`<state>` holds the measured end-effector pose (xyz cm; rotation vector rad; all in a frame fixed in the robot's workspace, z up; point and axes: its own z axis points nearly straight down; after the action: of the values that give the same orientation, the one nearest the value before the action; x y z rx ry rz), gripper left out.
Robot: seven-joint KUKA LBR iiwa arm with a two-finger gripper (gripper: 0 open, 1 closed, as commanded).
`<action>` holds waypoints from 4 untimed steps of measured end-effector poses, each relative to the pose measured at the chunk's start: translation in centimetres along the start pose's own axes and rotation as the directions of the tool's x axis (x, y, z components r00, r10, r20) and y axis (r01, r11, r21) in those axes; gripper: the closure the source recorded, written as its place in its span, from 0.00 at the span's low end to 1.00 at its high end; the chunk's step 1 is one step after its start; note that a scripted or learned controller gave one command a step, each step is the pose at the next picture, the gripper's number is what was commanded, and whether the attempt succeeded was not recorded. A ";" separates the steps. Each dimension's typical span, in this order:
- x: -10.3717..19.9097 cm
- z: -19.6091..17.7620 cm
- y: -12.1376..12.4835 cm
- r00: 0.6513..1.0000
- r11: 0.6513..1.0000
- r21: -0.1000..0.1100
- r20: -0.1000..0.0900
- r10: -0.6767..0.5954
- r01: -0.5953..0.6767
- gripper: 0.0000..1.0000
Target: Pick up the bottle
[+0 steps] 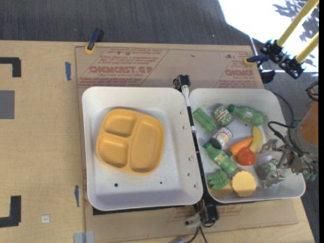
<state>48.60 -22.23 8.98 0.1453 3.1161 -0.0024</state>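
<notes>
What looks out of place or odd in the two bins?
Nothing is spilled or broken. The toy food lies jumbled in the right bin, both green bottles on their sides; the yellow tray sits slightly askew.

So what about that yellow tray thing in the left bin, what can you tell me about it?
The yellow divided plate is a rounded-square dish that looks like smooth plastic. Raised ridges split it into three compartments: two smaller ones on the left side and one long one on the right. It lies flat, right side up and turned slightly askew, roughly in the middle of the left white bin. It rests on the bin's floor, apart from the walls.
</notes>
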 end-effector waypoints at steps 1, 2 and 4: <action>-3.0 -10.6 0.1 0.984 0.984 -0.004 -0.016 -0.176 0.176 0.00; -0.4 -2.4 5.5 0.960 0.960 -0.009 -0.019 -0.280 0.280 0.00; -3.1 -11.8 0.1 0.931 0.931 -0.006 -0.015 -0.364 0.364 1.00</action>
<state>51.43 -22.39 20.86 -0.4363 3.1056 -0.0022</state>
